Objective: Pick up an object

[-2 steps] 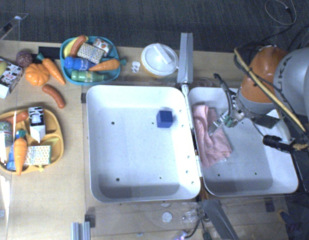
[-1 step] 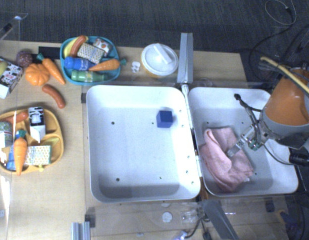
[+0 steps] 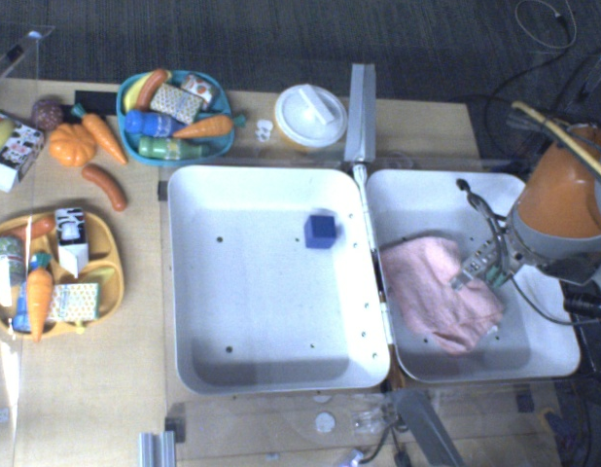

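The gripper (image 3: 480,269) is down on the right edge of the pink cloth (image 3: 440,290), low in the right bin (image 3: 544,353) — whether its fingers have closed on the fabric I cannot tell at this angle. The cloth lies crumpled, bunched toward the gripper, which looks like the reason for coming in at that edge. Across the divider from the cloth, the left bin (image 3: 252,339) holds one blue cube (image 3: 321,230) — well apart, untouched.
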Motion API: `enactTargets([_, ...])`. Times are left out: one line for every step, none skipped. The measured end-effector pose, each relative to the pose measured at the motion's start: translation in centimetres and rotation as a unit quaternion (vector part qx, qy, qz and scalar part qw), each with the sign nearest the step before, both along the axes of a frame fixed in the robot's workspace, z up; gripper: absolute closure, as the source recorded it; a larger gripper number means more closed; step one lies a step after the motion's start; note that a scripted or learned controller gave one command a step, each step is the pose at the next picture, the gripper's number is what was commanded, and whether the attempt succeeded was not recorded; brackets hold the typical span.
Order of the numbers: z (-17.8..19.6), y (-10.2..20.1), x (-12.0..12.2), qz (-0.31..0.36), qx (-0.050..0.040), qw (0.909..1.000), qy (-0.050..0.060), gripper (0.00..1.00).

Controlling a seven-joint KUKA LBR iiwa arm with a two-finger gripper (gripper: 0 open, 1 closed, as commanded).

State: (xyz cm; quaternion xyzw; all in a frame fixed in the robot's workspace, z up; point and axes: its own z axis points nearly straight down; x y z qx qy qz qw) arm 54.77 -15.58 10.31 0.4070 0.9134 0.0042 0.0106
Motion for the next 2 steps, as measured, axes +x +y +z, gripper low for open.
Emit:
enactTargets([0.0,0.0,0.0,0.0,-0.0001,1.0,0.0,0.0])
enactTargets([-1.3,-3.5,6.0,0.018,-0.0008,0.9998,0.004,0.0])
